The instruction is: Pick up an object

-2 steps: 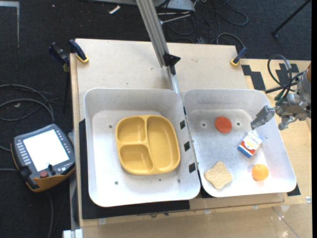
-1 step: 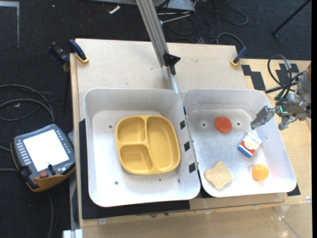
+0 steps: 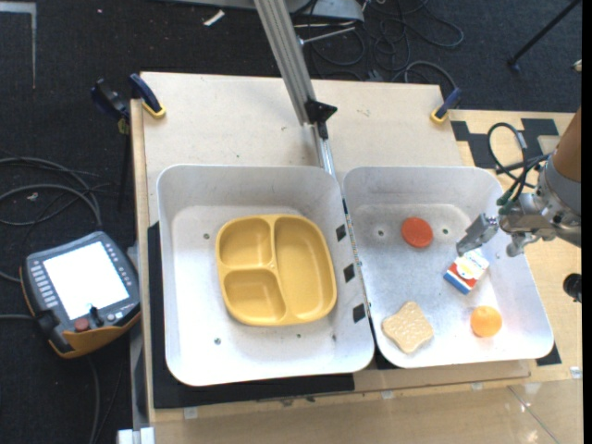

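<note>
Camera view: gripper (image 3: 487, 231) hangs over the right bin (image 3: 527, 289), near its right wall, fingers apart and holding nothing. Closest pick is the small white carton (image 3: 466, 272), lying just below and slightly left of the fingertips, long axis tilted diagonally. Red disc (image 3: 417, 232) sits further left; orange ball (image 3: 486, 321) and toast slice (image 3: 408, 327) lie lower down. Likely a short drop onto the carton.

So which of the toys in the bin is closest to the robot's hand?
The small white, blue and orange carton, lying just below the hand. The round red disc, orange ball and tan bread slice all sit farther away.
</note>
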`<action>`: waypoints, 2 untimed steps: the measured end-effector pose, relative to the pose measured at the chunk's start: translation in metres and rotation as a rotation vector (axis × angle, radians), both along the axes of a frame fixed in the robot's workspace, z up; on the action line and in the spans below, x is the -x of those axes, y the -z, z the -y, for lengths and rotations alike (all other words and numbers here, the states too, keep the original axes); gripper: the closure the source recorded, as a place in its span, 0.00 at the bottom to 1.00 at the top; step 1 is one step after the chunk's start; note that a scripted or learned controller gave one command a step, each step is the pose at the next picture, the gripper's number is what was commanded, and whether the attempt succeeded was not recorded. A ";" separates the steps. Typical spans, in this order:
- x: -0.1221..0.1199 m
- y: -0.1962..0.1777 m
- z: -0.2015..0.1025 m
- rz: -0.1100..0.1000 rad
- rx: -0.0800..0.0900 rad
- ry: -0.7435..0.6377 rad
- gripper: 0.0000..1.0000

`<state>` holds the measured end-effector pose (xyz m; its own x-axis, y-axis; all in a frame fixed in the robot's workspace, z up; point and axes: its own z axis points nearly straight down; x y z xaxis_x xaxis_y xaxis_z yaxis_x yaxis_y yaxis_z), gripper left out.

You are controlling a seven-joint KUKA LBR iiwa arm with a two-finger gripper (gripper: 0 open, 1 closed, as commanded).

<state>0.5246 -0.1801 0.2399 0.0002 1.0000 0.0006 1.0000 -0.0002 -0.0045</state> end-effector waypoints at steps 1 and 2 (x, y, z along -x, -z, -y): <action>0.003 0.063 0.003 -0.002 -0.001 0.001 0.00; 0.007 0.113 0.012 -0.001 0.000 0.001 0.00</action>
